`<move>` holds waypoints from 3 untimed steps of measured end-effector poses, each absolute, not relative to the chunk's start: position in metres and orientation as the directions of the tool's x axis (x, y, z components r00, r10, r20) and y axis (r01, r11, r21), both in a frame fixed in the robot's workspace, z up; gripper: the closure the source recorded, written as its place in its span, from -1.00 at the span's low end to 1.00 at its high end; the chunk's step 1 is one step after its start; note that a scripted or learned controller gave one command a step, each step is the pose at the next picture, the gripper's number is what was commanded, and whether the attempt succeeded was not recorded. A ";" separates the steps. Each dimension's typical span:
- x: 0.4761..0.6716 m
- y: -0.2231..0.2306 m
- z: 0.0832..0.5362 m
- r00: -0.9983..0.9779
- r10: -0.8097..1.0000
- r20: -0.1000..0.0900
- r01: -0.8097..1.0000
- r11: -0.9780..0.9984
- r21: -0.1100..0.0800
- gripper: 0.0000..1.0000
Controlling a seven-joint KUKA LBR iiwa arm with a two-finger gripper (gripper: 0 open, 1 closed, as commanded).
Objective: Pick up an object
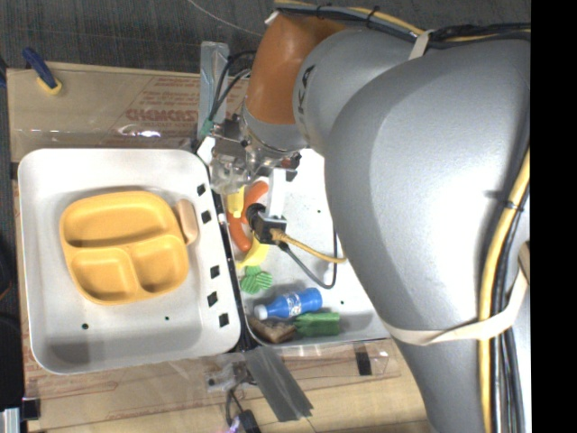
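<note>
My gripper (236, 171) hangs over the left edge of the right bin (311, 207), just above a pile of small toys. Under it lie an orange carrot-like piece (241, 233) and a yellow piece (235, 204). Further toward the front sit a green ridged toy (256, 281), a blue bottle with a white cap (290, 303), a green object (318, 323) and a brown item (275, 332). The wrist and cables hide the fingertips.
The left bin (54, 332) holds a yellow divided tray (122, 246) and a tan piece (187, 221) beside it. The grey arm (424, 179) covers most of the right bin. A cardboard sheet (108, 97) lies behind the bins.
</note>
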State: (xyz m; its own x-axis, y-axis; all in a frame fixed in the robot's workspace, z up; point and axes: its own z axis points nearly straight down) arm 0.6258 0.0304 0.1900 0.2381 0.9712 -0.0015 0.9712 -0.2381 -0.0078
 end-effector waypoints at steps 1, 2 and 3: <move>0.582 0.021 0.193 0.442 0.897 -0.003 0.897 -0.442 -0.007 1.00; 0.607 -0.020 0.443 0.340 0.940 0.003 0.940 -0.340 0.007 1.00; 0.640 0.023 0.444 0.301 0.954 0.000 0.954 -0.301 -0.004 1.00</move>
State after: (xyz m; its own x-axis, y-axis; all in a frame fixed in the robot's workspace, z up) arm 0.6397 0.0233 0.4437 0.3007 0.9537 -0.0004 0.9537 -0.3007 -0.0035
